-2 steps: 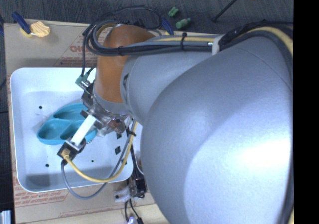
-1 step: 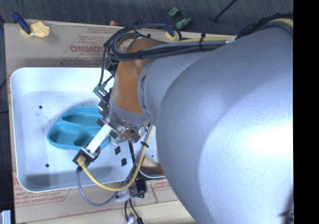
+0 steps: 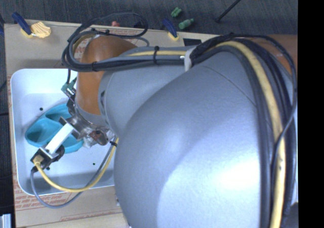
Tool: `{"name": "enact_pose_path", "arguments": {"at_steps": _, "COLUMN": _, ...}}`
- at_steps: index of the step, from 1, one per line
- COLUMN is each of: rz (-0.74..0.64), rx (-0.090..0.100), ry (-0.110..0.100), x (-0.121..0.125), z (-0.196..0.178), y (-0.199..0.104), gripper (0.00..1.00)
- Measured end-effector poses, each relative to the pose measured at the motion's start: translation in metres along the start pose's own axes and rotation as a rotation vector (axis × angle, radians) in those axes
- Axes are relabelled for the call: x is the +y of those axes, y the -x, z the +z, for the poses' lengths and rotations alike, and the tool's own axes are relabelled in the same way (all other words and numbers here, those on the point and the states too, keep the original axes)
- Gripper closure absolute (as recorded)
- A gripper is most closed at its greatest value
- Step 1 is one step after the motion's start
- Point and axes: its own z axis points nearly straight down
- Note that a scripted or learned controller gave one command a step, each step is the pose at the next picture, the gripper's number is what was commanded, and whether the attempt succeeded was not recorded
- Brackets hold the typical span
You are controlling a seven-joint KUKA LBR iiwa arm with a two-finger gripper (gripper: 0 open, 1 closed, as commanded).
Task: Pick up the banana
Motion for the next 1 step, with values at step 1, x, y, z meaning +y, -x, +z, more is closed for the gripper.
{"name": "enact_pose_path", "arguments": {"at_steps": 1, "rz": -0.112, "rx": 0.0, "ry": -0.001, "x": 0.0545, "z": 0.0123, "y": 0.0467, "gripper": 1.0}}
